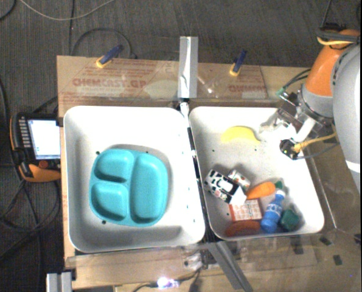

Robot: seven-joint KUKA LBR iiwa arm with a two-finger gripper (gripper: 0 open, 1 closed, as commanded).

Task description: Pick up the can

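One can point(244, 211), red-and-white label, low in right bin point(314, 190), toward 7 o'clock of bin centre. Touching can at 6 o'clock: red item point(242, 227). Just beside at 3 o'clock: blue bottle point(272, 213), with green item point(291, 219) beyond. At 1 o'clock of can: orange carrot point(260, 190). At 11 o'clock: black-and-white item point(221, 185), small white-and-red piece point(240, 178) against it. Well apart at 12 o'clock: yellow banana point(238, 134) near bin's far wall. Gripper point(288, 125) over bin's 1 o'clock corner, well apart from can; apart or together: cannot tell. Nothing seen held. Left bin point(77, 163) with teal tray point(131, 186).
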